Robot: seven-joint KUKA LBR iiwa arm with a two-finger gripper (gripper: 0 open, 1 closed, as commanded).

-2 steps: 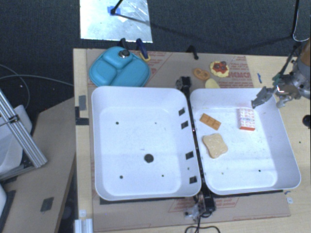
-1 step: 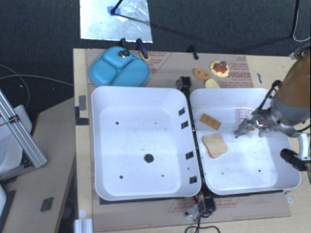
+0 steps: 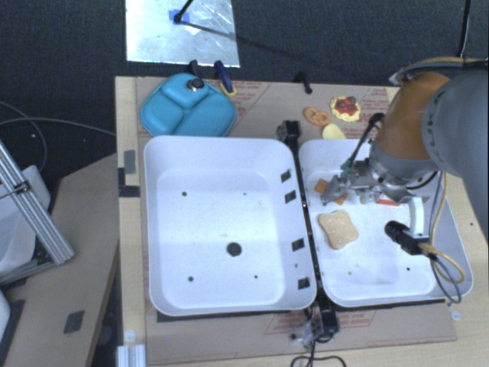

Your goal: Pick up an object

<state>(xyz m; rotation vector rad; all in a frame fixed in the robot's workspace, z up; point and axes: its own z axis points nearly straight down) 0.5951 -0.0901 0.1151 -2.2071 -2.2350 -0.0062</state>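
Two white bins sit side by side below me; nearest the camera's foot, the right bin (image 3: 382, 281) has bare floor along its front edge. Just beyond that bare patch lies a tan bread-slice toy (image 3: 338, 228), flat, well clear of the walls, so open to a top-down approach. Above it my gripper (image 3: 336, 192) hangs low over the same bin, tilted toward the divider; whether its fingers are apart or together I cannot tell at this slant, and nothing is visibly held. A small orange block (image 3: 322, 185) lies just beside the tip, touching or nearly so, I cannot say which. A red piece (image 3: 387, 199) peeks from under my wrist housing, mostly hidden. Judgement: the orange block is the likely target, being closest. The left bin (image 3: 221, 228) holds only a small dark disc (image 3: 234, 249). Farther back, on the bench outside the bins, rest a pale yellow piece (image 3: 333, 132), a pretzel-like toy (image 3: 315, 116), a pizza toy (image 3: 345, 108) and a blue divided tray (image 3: 188, 107).
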